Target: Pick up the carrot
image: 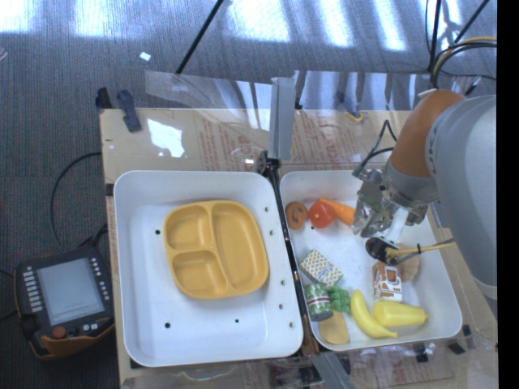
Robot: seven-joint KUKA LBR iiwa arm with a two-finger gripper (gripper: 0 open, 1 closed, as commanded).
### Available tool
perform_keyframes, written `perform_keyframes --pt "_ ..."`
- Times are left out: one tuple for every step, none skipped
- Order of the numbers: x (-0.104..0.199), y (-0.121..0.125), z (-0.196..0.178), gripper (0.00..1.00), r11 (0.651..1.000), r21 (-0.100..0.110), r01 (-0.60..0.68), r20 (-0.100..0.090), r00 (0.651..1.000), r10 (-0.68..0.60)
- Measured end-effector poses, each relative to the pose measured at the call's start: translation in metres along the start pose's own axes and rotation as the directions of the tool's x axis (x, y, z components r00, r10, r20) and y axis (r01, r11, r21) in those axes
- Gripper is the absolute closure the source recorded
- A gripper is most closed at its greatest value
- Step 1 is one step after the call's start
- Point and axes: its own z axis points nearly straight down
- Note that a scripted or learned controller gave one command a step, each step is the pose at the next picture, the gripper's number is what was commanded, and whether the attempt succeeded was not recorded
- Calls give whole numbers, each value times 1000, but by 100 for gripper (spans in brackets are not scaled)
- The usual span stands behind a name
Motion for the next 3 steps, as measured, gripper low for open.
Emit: perform_keyframes --pt "1 0 0 0 1000 1 1 0 1000 -1" --pt "0 -1 -9 100 1000 5 7 2 1000 -7" --pt "1 -1 -8 0 1000 6 7 2 1000 -7"
